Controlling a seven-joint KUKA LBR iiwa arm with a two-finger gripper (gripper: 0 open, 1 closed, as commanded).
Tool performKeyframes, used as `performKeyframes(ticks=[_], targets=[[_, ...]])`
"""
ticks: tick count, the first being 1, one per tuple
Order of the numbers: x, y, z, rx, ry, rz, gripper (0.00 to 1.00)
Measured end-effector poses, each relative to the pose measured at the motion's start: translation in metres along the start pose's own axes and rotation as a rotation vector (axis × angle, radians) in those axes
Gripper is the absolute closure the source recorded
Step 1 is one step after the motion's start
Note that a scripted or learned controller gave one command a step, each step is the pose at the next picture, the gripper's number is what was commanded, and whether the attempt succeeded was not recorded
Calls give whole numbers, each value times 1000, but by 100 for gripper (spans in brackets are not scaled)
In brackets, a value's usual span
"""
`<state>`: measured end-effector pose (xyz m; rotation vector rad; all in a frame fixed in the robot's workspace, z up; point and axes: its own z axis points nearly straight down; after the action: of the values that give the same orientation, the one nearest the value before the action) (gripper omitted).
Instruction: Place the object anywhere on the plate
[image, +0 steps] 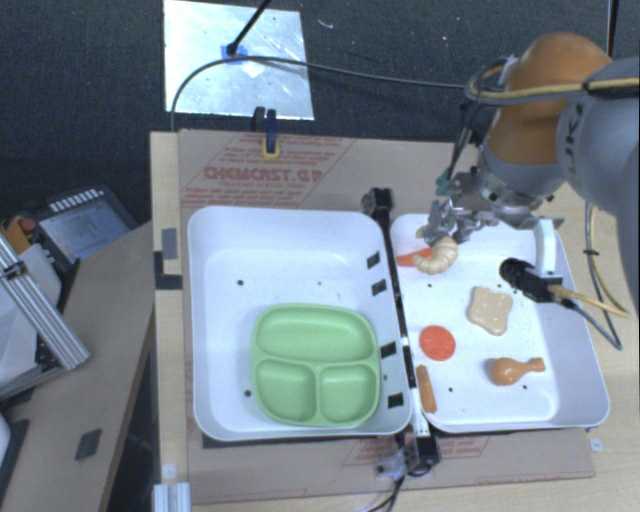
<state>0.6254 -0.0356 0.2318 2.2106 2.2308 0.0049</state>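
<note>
The gripper (441, 228) is down in the right bin (575, 400), right on top of a pale croissant-looking piece (438, 257) near the bin's far-left corner — it's touching or nearly touching it, but honestly can't tell if anything is clamped or loose. The green plate (312, 362) sits in the left bin (215, 300), well apart from that, while a bread slice (489, 309), a red disc (437, 342) and a drumstick (514, 370) lie around the right bin.
</note>
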Motion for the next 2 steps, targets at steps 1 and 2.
performKeyframes(ticks=[1, 2], targets=[[57, -4, -8, 1, 0, 0, 100], [115, -6, -10, 1, 1, -1, 100]])
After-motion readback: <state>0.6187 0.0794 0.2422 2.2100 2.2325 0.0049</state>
